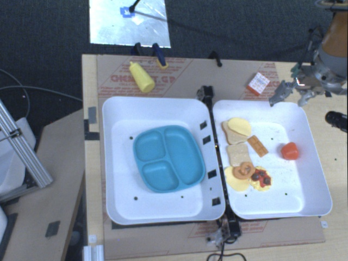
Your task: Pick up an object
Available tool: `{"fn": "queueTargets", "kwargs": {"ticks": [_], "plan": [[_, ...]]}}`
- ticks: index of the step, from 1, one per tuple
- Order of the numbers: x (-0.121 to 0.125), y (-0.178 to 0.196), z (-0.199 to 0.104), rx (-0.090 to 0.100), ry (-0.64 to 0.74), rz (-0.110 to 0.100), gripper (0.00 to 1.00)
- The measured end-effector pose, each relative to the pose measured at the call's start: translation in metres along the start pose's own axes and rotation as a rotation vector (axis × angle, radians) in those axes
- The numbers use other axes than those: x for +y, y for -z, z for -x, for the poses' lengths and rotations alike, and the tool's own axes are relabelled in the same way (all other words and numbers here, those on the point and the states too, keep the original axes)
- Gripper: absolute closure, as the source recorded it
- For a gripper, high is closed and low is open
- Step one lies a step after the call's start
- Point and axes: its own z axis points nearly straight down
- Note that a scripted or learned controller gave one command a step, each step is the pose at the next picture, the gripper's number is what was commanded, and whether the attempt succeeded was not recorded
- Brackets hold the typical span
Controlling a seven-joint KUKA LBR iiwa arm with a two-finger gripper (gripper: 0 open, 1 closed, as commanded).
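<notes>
The right bin holds toy food. There is a red tomato-like piece, a brown cracker, a yellow cheese piece on a bread slice, and a second bread slice. A pretzel-like ring lies beside a yellow slice and dark red bits. My gripper hangs over the bin's far right corner, well above the food. Its fingers are spread open with nothing between them.
In the left bin lies a blue divided plate. Behind the bins lie a yellow mustard bottle, a small red-and-white box and blue clamps. A shiny foil sheet lies farther back.
</notes>
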Motion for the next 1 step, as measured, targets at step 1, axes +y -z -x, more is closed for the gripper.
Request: {"fn": "queueTargets", "kwargs": {"ticks": [1], "plan": [[-0.0340,-0.1425,-0.0169,0.004,-0.002,-0.012,0.00]]}}
